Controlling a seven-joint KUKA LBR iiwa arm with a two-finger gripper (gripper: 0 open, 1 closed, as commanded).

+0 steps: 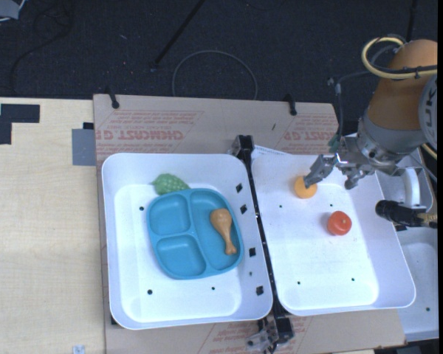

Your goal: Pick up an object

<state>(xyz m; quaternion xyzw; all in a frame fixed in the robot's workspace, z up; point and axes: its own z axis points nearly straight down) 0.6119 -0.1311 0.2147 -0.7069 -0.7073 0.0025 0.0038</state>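
Camera view looked down at a slant on the tabletop (37, 220), where two shallow white bins sat side by side on a sheet of cardboard (207, 127). The left bin (125, 286) held a blue divided plate (188, 234); a tan toy drumstick (224, 228) lay in the plate's right-hand compartment, and a green leafy toy (170, 184) rested just beyond the plate's upper left edge, touching or nearly touching it. The right bin (332, 286) held an orange round object (305, 187) near its far side and a red tomato-like object (339, 223) nearer the middle right, the two lying apart from each other. The arm (402, 87) reached in from the right, and its end effector (331, 174) hung over the far part of the right bin with its two fingers spread wide and nothing between them. The left finger (319, 171) was directly beside the orange round object, its tip appearing to meet or overlap the object's upper right edge, while the other finger pointed down toward the bin's right side.
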